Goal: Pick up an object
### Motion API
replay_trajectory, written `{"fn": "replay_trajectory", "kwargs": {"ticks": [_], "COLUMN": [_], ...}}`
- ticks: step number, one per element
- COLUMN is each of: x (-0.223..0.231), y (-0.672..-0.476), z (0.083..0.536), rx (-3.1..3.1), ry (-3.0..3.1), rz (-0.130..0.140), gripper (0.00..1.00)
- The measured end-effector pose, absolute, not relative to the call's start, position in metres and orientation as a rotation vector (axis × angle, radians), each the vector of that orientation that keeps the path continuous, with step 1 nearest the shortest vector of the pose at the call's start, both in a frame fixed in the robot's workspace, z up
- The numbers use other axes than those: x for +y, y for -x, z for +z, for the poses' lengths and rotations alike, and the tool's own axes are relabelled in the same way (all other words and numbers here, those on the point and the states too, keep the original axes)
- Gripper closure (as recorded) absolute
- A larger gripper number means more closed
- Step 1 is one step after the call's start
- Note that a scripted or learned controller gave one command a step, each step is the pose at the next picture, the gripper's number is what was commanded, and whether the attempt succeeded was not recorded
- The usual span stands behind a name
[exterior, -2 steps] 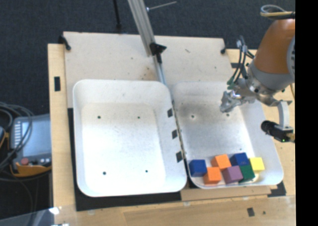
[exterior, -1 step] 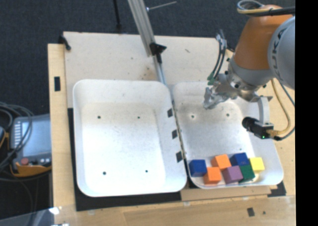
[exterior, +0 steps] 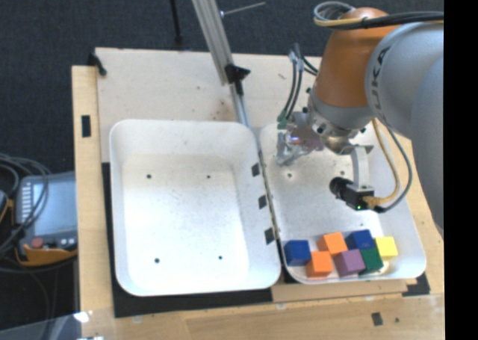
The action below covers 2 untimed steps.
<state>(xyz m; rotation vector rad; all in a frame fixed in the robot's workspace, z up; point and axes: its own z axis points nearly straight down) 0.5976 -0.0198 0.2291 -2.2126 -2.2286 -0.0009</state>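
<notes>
Arm: the grey arm [exterior: 411, 69] comes in from 3 o'clock, its orange band [exterior: 347, 69] sitting above the wrist, over the far part of the right bin.
Tool: the tool [exterior: 287, 153] hangs at the far left corner of the right bin, close to the wall shared with the left bin; from this slant I cannot tell how it is set, and nothing is seen in its grip.
Right bin: the right bin [exterior: 314, 189] lies at 3 o'clock of the bench; its floor is bare under the tool.
Blocks: a cluster of small blocks sits at the near edge of the right bin, toward 5 o'clock, well apart from the tool.
Block colours: a blue block [exterior: 297, 251] at the cluster's left, an orange block [exterior: 321, 263] just beside it, a second orange block [exterior: 334, 242] behind, a purple block [exterior: 348, 261], a green block [exterior: 372, 259], a second blue block [exterior: 361, 240] and a yellow block [exterior: 386, 247] at the right end; they lie touching or nearly so.
Left bin: the left bin [exterior: 127, 144] takes the middle of the bench, at 9 o'clock of the right one.
Bench: the bench [exterior: 149, 84] is pale wood.
Rail: a metal rail [exterior: 213, 25] slants up toward 12 o'clock from between the bins.
Cable part: a black fitting [exterior: 351, 191] on a cable hangs below the wrist over the right bin.
</notes>
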Motion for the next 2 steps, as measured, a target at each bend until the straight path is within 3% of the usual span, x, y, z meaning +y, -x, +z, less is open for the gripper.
{"fn": "replay_trajectory", "kwargs": {"ticks": [2], "x": [0.085], "y": [-0.603], "z": [0.239], "rx": [-2.230], "ry": [2.213], "rz": [-0.005], "gripper": [1.00]}}
